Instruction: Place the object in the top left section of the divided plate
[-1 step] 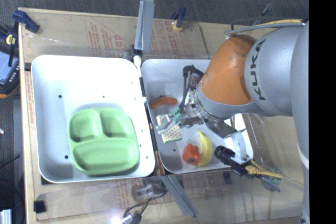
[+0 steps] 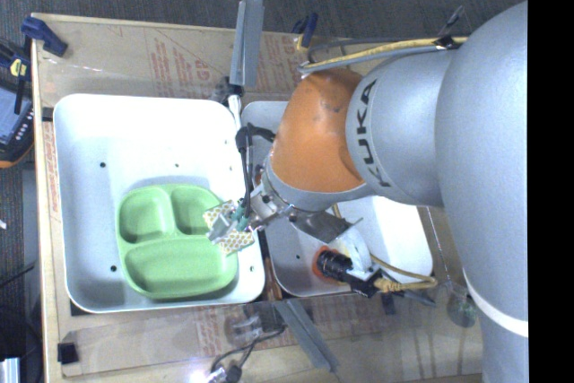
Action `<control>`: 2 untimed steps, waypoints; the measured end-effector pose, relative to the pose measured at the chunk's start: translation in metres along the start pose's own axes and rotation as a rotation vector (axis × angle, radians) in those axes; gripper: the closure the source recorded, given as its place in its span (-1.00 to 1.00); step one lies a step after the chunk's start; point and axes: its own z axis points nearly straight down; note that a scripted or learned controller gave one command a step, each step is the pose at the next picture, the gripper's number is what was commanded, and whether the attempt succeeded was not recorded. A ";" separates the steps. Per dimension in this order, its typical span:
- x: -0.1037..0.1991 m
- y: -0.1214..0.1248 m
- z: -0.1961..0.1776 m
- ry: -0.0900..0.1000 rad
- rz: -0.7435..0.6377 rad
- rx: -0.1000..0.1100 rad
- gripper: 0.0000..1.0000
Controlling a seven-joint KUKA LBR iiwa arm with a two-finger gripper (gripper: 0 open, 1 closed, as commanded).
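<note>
A green divided plate lies in the front half of the left bin. It has two small sections at the back and one long section at the front. My gripper hangs over the plate's right rim, beside the back right section. A small pale object with a dotted pattern shows between its fingertips, just above the rim, and the gripper is shut on it. The grey arm with its orange band reaches in from the right and covers most of the right bin.
The right bin shows only as a strip under the arm. Blue clamps sit on the bench's back edge. A grey bar stands at the back between the bins. A dark device sits at the far left.
</note>
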 end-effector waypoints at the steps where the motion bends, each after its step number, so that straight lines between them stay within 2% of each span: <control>1: 0.057 0.063 -0.109 -0.002 -0.026 -0.005 1.00; 2: 0.106 0.074 -0.050 -0.002 -0.103 0.001 1.00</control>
